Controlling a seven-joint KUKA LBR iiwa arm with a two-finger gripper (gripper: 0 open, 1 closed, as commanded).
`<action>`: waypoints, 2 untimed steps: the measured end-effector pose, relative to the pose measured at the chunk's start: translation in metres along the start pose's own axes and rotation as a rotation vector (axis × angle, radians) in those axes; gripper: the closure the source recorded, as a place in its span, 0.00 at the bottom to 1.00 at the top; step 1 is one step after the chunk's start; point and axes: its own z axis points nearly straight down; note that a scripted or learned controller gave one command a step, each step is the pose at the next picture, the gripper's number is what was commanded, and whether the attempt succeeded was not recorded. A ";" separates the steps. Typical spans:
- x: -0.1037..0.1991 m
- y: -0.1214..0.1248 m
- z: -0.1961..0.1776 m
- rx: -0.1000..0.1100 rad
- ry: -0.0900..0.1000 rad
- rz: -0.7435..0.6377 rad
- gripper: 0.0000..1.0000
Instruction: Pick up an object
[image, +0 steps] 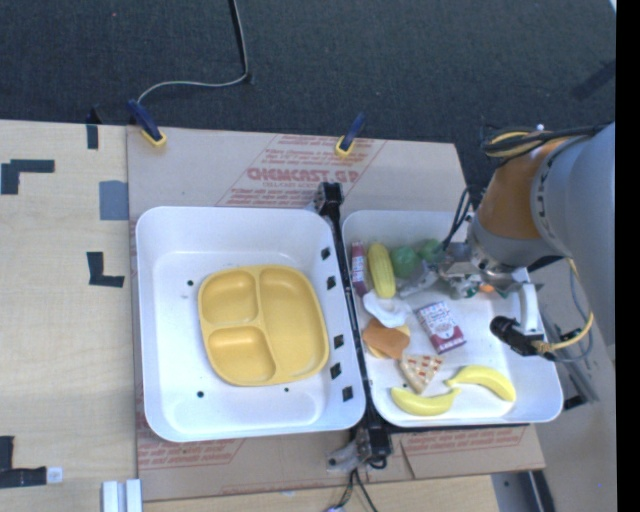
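Observation:
The right bin (540, 395) holds several toy foods. A yellow corn-like piece (381, 269) lies beside a green item (406, 261) at the back. A white piece (384, 308), a brown bun (386, 341), a waffle wedge (422, 371), a red-and-white packet (439, 325) and two bananas (424, 402) (483, 381) lie nearer the front. My gripper (455, 274) hangs low over the bin's back middle, just right of the green item and above the packet. The arm's orange band (508, 200) is above it.
The left bin (160, 260) carries a yellow divided plate (263, 324). A black divider with clips (340, 290) runs between the bins. Cardboard (290, 170) lies under both bins, held by yellow clamps (147, 122). A cable (555, 340) loops off the arm at the right.

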 end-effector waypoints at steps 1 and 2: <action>0.057 0.063 0.004 0.028 0.003 0.006 0.00; 0.056 0.064 -0.007 0.021 -0.003 0.001 1.00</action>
